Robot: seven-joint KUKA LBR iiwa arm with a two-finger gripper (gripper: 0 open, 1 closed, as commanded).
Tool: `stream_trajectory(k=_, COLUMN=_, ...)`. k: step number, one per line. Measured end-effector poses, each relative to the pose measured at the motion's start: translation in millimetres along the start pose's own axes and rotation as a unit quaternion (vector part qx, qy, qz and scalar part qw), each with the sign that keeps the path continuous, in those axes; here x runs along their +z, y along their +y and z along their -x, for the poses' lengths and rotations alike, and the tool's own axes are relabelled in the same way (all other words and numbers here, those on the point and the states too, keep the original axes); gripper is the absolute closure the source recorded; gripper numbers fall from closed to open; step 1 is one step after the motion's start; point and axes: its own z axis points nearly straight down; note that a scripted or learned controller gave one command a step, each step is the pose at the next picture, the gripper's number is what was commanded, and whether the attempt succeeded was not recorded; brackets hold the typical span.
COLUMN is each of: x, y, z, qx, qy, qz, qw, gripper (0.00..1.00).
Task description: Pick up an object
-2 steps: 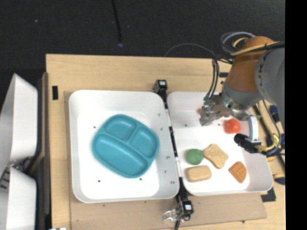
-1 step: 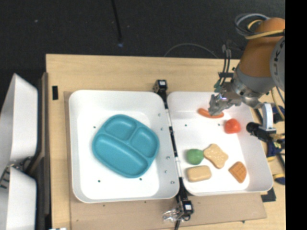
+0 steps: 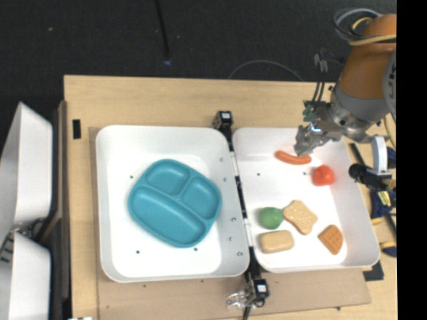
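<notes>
Two white bins: the left bin (image 3: 113,179) holds a blue divided plate (image 3: 175,202); the right bin (image 3: 353,245) holds six toy foods, with the orange sausage (image 3: 292,157) at twelve o'clock under the gripper (image 3: 308,141), whose grip I cannot tell.

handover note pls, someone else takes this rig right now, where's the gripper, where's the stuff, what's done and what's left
Gripper: low over the far end of the right bin, right above the sausage; whether it grips anything cannot be told.
Right bin also has a red tomato, green ball, cracker, bread roll and orange waffle.
Left bin: blue divided plate.
Done: arm is at the sausage.
Left: grasp and lift; nothing is visibly lifted yet.
</notes>
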Motion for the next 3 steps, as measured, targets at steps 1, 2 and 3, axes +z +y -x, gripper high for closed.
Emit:
stream_trajectory(k=1, x=-3.7, y=-20.9, z=-40.0, qx=-0.001, qy=0.001, qz=-0.002, qw=1.0, gripper=1.0)
stream_trajectory(k=2, x=3.9, y=-36.1, z=-98.0, qx=-0.002, qy=0.0, qz=-0.002, qw=1.0, gripper=1.0)
stream_trajectory(k=3, x=-3.7, y=-55.9, z=-141.5, qx=-0.002, qy=0.001, qz=-0.002, qw=1.0, gripper=1.0)
